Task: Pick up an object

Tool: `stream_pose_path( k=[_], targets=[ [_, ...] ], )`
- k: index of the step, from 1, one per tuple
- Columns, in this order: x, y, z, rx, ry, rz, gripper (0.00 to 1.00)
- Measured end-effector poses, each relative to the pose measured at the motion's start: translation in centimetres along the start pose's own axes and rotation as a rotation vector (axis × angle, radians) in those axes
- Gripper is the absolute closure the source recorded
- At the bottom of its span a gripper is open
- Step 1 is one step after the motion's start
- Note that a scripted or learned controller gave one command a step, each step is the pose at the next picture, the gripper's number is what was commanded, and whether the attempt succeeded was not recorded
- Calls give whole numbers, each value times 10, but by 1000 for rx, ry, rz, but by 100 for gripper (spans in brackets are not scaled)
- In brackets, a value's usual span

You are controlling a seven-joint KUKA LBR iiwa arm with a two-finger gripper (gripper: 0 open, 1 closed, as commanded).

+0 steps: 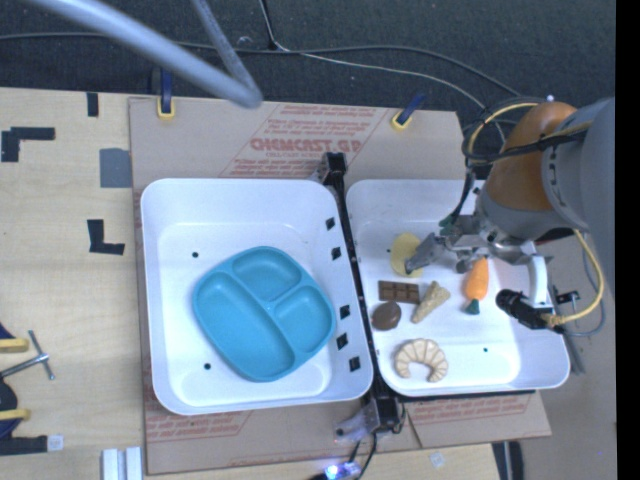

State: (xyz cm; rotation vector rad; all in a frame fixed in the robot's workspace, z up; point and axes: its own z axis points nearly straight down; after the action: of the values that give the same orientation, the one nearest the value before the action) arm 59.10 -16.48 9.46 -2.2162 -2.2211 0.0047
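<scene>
The gripper, fingers spread and holding nothing, hovers in the right bin just beside the carrot. The carrot stands nearly upright in the view, green tip pointing down, right of the croissant.

Arm at right of frame: grey rounded casing, glossy orange band above wrist. Black cables loop around orange section; yellowish cable curves at far right. Gripper of dark grey metal, slim pointed fingers. White bracket and black cylindrical fitting below wrist, lower right.
</scene>
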Motion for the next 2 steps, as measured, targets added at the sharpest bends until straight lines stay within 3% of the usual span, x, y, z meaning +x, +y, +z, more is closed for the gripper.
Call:
stream_pose_path(
  k=[1,2],
  targets=[
    [0,1,-12,-2,-1,-1,100],
    [-6,0,-74,-10,-3,1,100]
  ],
)
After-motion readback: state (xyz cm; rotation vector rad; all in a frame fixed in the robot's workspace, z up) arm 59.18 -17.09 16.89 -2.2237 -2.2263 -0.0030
